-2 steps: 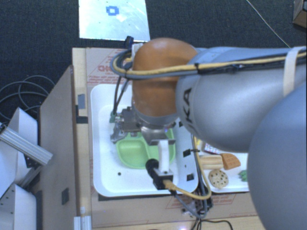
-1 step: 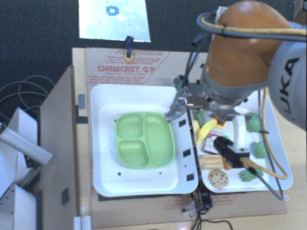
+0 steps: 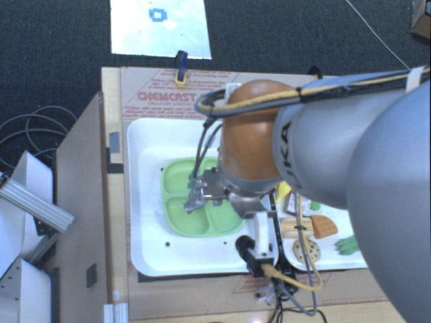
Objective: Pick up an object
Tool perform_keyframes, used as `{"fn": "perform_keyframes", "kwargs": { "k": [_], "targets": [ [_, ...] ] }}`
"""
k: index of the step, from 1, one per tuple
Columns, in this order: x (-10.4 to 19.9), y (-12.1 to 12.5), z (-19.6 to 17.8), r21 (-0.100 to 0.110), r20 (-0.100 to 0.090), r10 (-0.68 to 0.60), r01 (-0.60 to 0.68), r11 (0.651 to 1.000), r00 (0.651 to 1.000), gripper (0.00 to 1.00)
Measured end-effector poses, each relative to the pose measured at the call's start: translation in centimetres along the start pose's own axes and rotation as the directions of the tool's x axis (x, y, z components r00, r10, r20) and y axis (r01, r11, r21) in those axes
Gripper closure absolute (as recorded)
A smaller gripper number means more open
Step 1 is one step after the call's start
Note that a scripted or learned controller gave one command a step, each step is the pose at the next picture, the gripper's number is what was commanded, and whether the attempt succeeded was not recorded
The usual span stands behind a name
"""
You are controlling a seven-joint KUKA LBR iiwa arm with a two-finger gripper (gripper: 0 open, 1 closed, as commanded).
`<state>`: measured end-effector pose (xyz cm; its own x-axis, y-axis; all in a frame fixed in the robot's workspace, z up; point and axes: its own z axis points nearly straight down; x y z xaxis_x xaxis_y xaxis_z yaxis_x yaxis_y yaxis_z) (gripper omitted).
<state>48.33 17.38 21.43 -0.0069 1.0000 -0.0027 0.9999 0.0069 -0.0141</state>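
Illumination is even and diffuse, moderately bright, apparently from overhead. The white sheet (image 3: 159, 19) on the dark floor (image 3: 54, 39) shows a pale sheen, near washed out. The left white bin (image 3: 145, 180) is bright without harsh glare. The grey arm (image 3: 357, 160) carries a soft highlight along its upper surface; its orange band (image 3: 249, 140) shows a gentle gloss. Shadows are faint and soft-edged. The arm, nearest the camera, is soft in focus. Overall resolution is low, fine detail smeared.

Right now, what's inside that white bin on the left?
A light green divided plate lies in the left bin. The gripper hangs over the plate's middle. The plate's right part, and whatever lies there, is hidden under the arm.
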Motion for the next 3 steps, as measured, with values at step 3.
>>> {"fn": "perform_keyframes", "kwargs": {
  "k": [3],
  "targets": [
    [-12.0, 0.7, 3.1, -0.012, -0.006, -0.003, 0.003, 1.0, 1.0, 0.0]
  ]
}}
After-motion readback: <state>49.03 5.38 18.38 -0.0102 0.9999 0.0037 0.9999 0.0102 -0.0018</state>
